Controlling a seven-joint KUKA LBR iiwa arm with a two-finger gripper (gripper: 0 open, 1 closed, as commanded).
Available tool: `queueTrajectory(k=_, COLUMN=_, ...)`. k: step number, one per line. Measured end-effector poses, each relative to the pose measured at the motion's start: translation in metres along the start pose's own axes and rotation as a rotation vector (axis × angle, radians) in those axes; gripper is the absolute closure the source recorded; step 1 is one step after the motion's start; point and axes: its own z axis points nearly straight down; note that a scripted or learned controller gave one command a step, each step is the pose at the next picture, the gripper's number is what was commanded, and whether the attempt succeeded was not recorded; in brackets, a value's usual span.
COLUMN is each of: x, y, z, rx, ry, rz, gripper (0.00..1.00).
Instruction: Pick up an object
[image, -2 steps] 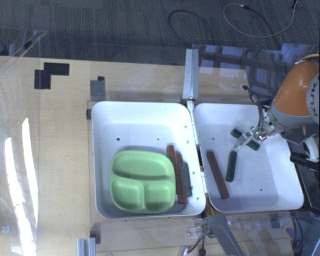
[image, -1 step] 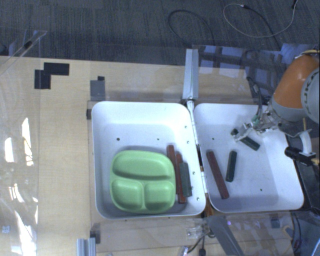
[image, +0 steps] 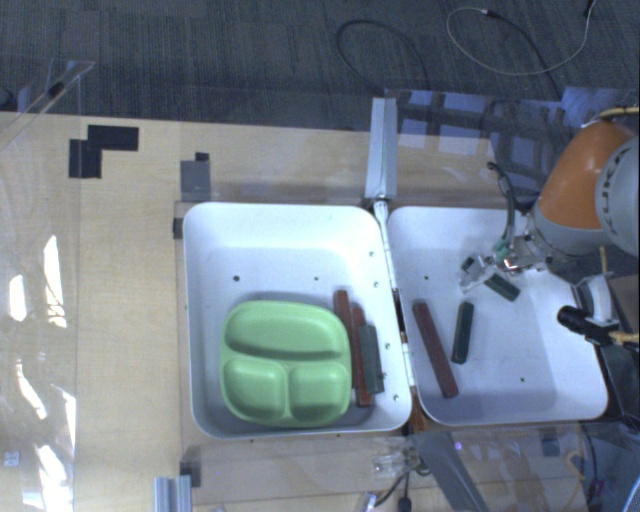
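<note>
- The worktop (image: 120, 300) is lying pale and wooden under everything, carrying two shallow white bins side by side.
- The left bin (image: 270, 235) is holding the biggest thing here: a green divided tray (image: 285, 362), sitting low in the bin, toward its near edge.
- The right bin (image: 540, 370) is lying under my reach; I am coming into it from the right, my grey arm with the orange band (image: 580, 180) hanging over its far right corner.
- A long brown stick (image: 435, 350) is lying at a slant in the right bin, close to the wall shared with the left bin.
- Two more brown sticks (image: 352, 345) are lying just beside the green tray's right edge in the left bin, with a dark green bar (image: 371, 358) touching them on their right.
- A dark green marker-like piece (image: 462, 332) is lying in the right bin just right of the long brown stick, apart from it, nearly upright in the view.
- My fingers (image: 497, 275) are hovering low over the upper middle of the right bin, above and to the right of that dark piece; whether they are apart or together I cannot tell, the tips being too small and cluttered to read.
</note>
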Motion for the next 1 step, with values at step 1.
queueTrajectory(k=1, x=0.0011, y=0.0035, z=-0.0135, rx=-0.008, ry=-0.002, rz=-0.005, gripper=1.0)
